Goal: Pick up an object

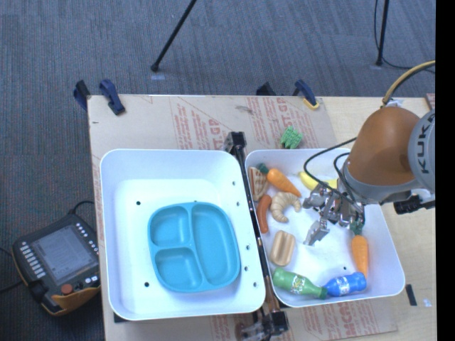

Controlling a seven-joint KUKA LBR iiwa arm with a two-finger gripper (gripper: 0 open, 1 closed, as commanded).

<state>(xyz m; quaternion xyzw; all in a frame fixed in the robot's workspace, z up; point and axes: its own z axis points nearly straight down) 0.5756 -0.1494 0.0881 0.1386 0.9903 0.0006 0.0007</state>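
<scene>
A grey KUKA arm (387, 155) reached in from the right over the right-hand bin (394, 279), its gripper (321, 227) hanging above a bare patch of the bin floor with its two fingers spread apart and nothing between them. Toy food lay scattered around it: a croissant (286, 204) just to the gripper's left, a carrot (283, 182) beyond that near the bin's upper left, a bread roll (282, 247) below the croissant, a second carrot (360, 254) by the right wall, and a green bottle (297, 283) and a blue bottle (345, 285) lying end to end along the near edge. A yellow piece (311, 180), possibly a banana, sat partly hidden behind the wrist. The left-hand bin (124, 183) held a blue divided plate (193, 246), well apart from the action. No object had yet been picked up, and the nearest candidates appeared to be the croissant and the bread roll. A clean grasp would probably call for centring the open fingers over one item alone, turning the wrist so the fingers straddled its narrow width, and descending straight until the tips reached either side of it before closing. The croissant's curve and close neighbours could let it slip or drag other pieces along; the roll, with free space around it, looked the easier target.
</scene>
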